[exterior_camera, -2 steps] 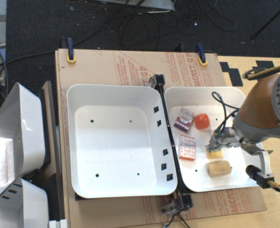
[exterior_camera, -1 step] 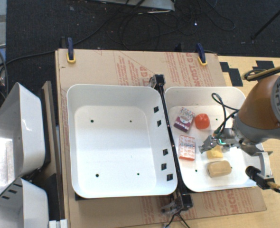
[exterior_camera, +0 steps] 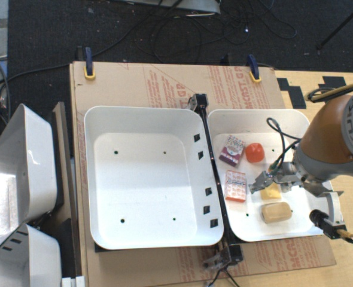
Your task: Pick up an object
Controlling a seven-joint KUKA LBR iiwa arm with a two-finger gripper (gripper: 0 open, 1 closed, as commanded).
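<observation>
Yellow block (exterior_camera: 273, 192) sits right under the gripper (exterior_camera: 267, 183), low in the right bin (exterior_camera: 296, 119), seemingly the target. Whether it is gripped, I cannot tell. Just below lies a tan sponge (exterior_camera: 276, 212); beside it, a red-white packet (exterior_camera: 236, 186).

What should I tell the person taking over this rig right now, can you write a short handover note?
End effector: low in the right bin, over the yellow block; nothing seen held.
Things, all in the right bin: purple packet and red ball toward the back, pink and white packet by the divider, tan sponge-like block at the front, yellow block beside the end effector.
Done: arm is positioned over the objects.
Left: grasp one and lift it; the yellow block looks the likeliest target.
</observation>
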